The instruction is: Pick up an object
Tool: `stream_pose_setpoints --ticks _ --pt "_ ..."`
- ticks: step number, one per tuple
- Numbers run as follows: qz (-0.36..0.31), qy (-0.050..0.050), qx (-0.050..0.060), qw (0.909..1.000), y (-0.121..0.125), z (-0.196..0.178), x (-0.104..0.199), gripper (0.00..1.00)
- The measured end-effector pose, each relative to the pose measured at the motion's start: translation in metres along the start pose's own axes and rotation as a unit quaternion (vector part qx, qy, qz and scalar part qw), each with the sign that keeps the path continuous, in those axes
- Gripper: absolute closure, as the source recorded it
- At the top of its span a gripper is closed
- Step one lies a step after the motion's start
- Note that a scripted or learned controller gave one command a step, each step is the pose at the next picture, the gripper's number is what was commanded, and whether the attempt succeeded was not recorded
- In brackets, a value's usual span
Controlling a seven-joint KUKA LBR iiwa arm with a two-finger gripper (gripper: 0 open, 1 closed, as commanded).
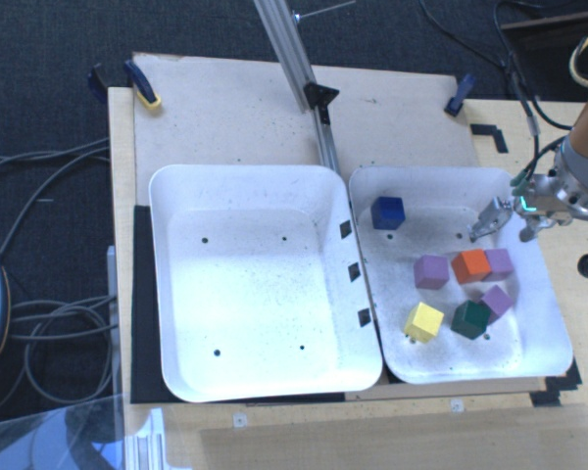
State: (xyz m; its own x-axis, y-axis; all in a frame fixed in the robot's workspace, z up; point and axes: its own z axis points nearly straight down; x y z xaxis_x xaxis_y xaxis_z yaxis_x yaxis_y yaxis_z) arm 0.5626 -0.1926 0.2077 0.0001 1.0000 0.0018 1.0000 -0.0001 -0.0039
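Note:
The right bin (539, 355) holds several small cubes: a blue one (388, 212) near its back left, a purple one (431, 271), an orange one (471, 265), two more purple ones (499, 261) (497, 301), a dark green one (469, 318) and a yellow one (424, 321). My gripper (508, 225) hangs over the back right part of this bin, above and just behind the orange and purple cubes. Its fingers (485, 221) are spread open with nothing between them.
The left bin (167, 213) sits beside the right one, with black clips (354, 271) along the shared wall. A metal pole (289, 42) slants up from the back of the bench. Blue clamps (142, 83) (460, 94) sit at the board's back corners. Cables lie on the floor at left.

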Motion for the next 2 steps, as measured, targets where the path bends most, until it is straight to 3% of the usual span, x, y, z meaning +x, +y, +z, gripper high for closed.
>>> stream_pose_setpoints --ticks 1,2 --pt "-0.001 -0.001 -0.002 1.0000 0.001 -0.002 0.000 0.00" --pt "0.000 0.000 0.000 1.0000 -0.004 0.041 0.002 0.00"
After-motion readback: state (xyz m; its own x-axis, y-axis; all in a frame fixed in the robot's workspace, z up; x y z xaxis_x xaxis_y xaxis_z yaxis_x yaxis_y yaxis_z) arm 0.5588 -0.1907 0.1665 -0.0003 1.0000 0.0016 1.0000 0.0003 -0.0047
